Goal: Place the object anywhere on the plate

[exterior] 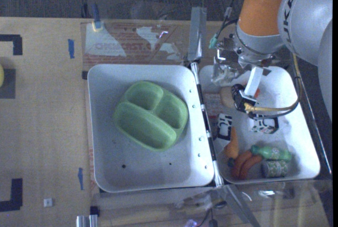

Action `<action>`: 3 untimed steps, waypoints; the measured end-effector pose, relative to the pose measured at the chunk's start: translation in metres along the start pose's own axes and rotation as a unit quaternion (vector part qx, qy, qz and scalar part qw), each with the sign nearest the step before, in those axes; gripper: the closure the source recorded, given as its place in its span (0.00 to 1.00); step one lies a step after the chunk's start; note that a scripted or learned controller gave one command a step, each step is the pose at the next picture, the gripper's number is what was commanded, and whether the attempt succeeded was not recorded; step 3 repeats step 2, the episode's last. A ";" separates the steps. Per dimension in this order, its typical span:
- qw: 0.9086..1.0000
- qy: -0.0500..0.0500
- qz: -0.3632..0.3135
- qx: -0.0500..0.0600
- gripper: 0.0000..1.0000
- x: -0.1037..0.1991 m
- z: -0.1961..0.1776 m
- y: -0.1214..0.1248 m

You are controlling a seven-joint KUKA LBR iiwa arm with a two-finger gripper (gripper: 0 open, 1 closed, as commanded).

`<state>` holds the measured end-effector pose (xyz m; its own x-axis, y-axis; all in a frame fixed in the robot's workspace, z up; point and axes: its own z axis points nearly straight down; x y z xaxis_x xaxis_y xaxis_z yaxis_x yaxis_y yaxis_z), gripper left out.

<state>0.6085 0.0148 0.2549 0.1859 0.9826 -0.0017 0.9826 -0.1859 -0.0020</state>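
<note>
rt of grn plate [151,114]: "uka" arm [309,7]

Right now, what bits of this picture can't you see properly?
Camera view:
Right bin: its far corner is hidden under the arm.
Pale round thing: partly covered by the wrist, so unidentifiable.
Small can: label too small to read.
Yellow thing: cut off by the left edge.
</note>
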 end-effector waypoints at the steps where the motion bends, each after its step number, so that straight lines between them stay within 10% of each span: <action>1: 0.994 0.001 0.107 0.001 1.00 0.021 0.006 -0.008; 2: 0.994 0.001 0.107 0.001 0.00 0.021 0.006 -0.008; 3: 0.994 0.001 0.107 0.001 0.00 0.021 0.006 -0.008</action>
